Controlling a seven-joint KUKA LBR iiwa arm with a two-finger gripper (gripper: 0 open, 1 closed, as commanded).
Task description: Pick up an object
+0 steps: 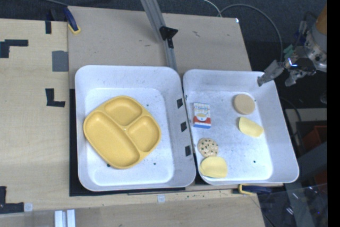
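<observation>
pale wooden worktop (32, 114) carries two white bins, the right bin (276, 114) holding a small carton (202, 115) and cookie (207, 146), while the jaws (279, 75) hover open, holding nothing, above its far-right rim.

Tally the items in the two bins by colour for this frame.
Yellow: 3 - divided tray, piece, piece
Tan: 1 - round piece
Brown speckled: 1 - cookie
White, red and blue: 1 - small carton
Total: 6
</observation>
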